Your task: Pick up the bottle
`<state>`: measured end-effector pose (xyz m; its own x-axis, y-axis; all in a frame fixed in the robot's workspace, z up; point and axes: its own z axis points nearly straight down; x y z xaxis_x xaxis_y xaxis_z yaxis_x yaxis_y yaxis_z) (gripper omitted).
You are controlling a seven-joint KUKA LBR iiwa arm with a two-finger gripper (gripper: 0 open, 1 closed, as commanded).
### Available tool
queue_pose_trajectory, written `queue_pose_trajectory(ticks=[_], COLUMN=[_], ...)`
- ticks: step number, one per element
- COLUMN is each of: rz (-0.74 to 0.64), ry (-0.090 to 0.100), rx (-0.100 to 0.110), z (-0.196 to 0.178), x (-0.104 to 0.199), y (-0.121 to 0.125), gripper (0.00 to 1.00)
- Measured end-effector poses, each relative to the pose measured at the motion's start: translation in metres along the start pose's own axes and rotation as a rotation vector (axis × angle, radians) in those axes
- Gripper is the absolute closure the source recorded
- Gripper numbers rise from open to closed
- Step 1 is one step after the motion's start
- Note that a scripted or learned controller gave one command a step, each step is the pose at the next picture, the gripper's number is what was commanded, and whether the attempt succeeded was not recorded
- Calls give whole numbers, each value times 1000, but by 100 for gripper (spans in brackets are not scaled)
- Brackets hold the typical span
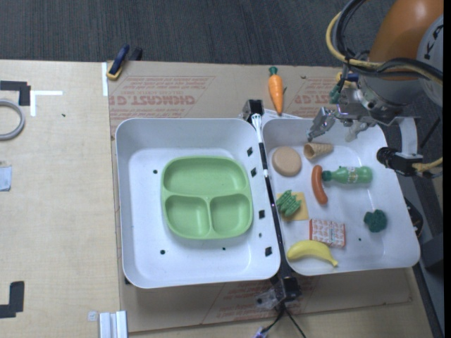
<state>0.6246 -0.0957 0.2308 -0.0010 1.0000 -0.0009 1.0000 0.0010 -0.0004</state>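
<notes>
Camera view status: the pick is being judged as not yet begun, since no grasp is being shown.
Bottle: the green bottle (349,176) is lying on its side in the right bin (394,255), just beside the sausage (319,184), apart from the gripper.
Gripper: the gripper (318,129) is being held over the far edge of the right bin, near the cone (317,149); its fingers appear to be spread apart, though they are small and partly blurred, and nothing is being gripped between them.
Work remaining: the bottle is to be approached, clamped and lifted.
Bins counted: two, the left bin (134,210) bearing one green divided plate (207,197).
Right bin items counted: one bottle, one sausage, one cone, one round bun (287,161), one leafy piece on a yellow slice (289,204), one broccoli (375,220), one banana (313,252), one patterned packet (328,232).
Outside the bins: one carrot (275,89) is lying on the cardboard.
</notes>
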Motion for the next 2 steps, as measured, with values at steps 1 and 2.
queue_pose_trajectory(ticks=[1,2], rz=[-1,55], ry=[-1,-1], rx=[0,0], z=[-10,-31], x=[0,-89], y=[0,-45], gripper=[100,100])
